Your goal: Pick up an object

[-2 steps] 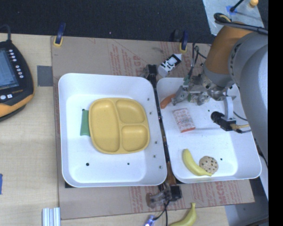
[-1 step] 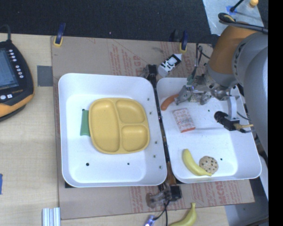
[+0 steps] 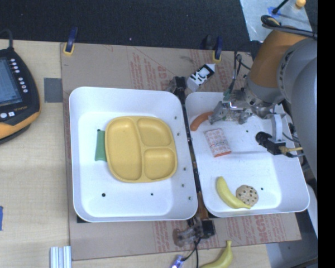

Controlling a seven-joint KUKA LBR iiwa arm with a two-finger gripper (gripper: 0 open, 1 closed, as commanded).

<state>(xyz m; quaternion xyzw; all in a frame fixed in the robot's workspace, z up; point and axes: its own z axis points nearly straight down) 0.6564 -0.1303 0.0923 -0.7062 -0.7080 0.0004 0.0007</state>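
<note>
claw (image 3: pixel 226 114), grip state unclear, near right bin's (image 3: pixel 293 202) far edge beside orange object (image 3: pixel 198 120).

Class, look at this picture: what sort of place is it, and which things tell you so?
Most likely a robotics lab bench. A robot arm reaches over two white bins holding toy food like a banana, and a handheld control pendant lies nearby.

Light: bright, even, from overhead | Shadows: soft, faint along the left bin (image 3: pixel 78 149) inner walls | Glare: mild on the white plastic and the arm (image 3: pixel 301 66) | Focus: slightly soft throughout, coarse detail | Top: dark floor, underexposed
</note>
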